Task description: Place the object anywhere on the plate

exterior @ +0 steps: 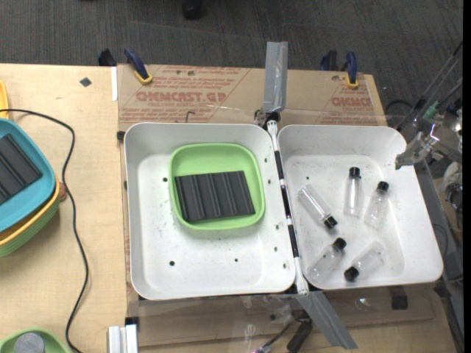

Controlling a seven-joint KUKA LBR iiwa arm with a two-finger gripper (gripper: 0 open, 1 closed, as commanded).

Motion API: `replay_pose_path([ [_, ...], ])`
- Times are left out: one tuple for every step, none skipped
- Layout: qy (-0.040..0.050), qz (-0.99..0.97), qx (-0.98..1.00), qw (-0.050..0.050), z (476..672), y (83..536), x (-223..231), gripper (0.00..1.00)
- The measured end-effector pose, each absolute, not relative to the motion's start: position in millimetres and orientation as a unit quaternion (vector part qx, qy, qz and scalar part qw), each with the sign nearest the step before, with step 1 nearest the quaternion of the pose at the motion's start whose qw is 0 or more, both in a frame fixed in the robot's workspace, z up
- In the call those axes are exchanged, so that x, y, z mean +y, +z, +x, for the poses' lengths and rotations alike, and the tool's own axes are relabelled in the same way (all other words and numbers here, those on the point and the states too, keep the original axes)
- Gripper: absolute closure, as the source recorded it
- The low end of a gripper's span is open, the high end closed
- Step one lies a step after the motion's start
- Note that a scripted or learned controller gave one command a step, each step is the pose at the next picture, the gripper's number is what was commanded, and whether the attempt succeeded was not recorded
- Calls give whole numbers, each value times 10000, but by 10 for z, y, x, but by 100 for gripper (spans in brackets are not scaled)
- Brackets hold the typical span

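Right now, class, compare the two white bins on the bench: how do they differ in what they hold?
The left bin holds one green plate with a dark ribbed insert; the right bin holds five loose clear vials with black caps.

The left bin's plate sits squarely in its upper middle; the right bin's vials lie scattered at different angles.

Both bins are shallow, white and alike in shape, and sit side by side.
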State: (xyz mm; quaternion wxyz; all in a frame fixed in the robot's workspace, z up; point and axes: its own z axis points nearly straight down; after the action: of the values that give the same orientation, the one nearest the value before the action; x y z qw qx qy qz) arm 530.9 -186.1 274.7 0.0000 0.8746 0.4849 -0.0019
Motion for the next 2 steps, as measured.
replay_pose_path([
  [-26, 9356, 3530, -5, 5401, 2661, -2014, 0],
  [-26, 9713, 2377, -2, 5353, 2668, -2031, 0],
])
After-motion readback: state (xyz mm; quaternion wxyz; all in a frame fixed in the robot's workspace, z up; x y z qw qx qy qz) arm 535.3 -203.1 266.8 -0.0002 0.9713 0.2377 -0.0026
